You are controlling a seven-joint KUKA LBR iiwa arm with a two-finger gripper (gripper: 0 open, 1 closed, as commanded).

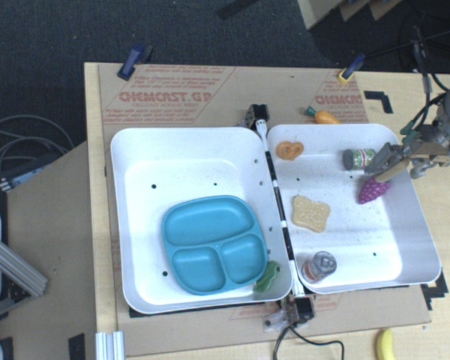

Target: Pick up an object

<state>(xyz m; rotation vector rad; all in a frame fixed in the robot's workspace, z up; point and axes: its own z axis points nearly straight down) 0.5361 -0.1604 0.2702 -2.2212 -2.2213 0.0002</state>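
bench sheet [165, 96] printed "CHEMCAST GP", claw [388, 163] above grapes [373, 190]

At the right edge of the frame, the gripper [386, 165] is a small metal assembly in grey and tan, with dull, slim fingers. Thin dark cables loop above it toward the upper right corner, alongside a touch of greenish fitting.
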